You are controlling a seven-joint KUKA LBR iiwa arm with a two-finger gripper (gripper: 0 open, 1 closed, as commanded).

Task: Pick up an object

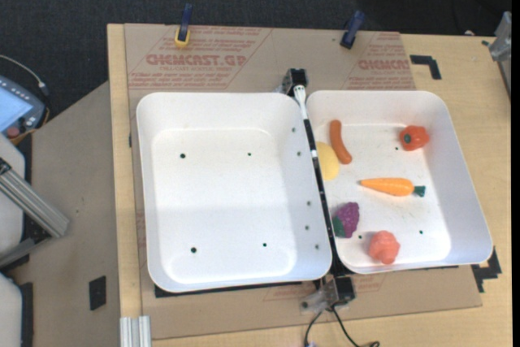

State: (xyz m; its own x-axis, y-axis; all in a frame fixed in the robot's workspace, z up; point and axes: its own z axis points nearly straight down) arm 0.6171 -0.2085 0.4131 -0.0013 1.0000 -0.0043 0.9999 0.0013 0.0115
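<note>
The right white bin [455,175] holds several toy foods. A red tomato [413,137] lies near its far right corner. An orange carrot [390,187] with a green stem lies across the middle. Along the bin's left side rest a brown sausage [340,141] and a yellow piece [327,161], touching each other. Purple grapes [347,218] sit near the front left, and a pink-red strawberry-like piece [383,246] lies at the front.
The left white bin [162,199] adjoins the right one along a black divider strip [309,158]. Both stand on a cardboard sheet [244,53] held by a yellow-blue clamp [184,28] and a blue clamp [352,28]. A grey metal rail [28,199] slants at far left.
</note>
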